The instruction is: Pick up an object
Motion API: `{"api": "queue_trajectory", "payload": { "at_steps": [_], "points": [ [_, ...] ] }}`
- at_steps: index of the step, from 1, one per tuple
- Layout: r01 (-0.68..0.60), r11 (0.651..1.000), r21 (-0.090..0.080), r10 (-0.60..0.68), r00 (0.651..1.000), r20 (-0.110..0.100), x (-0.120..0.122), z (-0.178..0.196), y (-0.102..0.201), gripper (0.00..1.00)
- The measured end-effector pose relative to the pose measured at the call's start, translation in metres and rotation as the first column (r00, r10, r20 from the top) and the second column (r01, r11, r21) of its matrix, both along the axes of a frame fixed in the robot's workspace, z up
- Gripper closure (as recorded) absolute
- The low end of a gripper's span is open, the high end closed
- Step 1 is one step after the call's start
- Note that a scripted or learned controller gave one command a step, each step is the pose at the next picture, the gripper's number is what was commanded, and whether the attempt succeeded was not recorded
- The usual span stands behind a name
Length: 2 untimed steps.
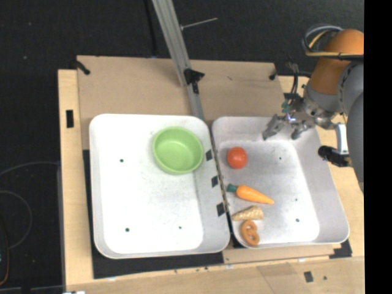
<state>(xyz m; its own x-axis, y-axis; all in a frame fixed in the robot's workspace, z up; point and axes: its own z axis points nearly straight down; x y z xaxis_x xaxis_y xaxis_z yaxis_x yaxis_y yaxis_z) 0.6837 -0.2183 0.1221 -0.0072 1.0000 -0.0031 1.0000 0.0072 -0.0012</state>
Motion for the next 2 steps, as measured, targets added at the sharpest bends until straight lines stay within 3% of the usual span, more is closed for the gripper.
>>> {"api": "queue_trajectory", "payload": {
  "at_steps": [1,2],
  "points": [
    [0.000,1.000,0.000,0.000,1.000,0.001,0.001,-0.016,-0.001,0.00],
    [-0.003,1.000,-0.003,0.003,1.000,0.002,0.002,-0.004,-0.003,1.00]
  ]
}}
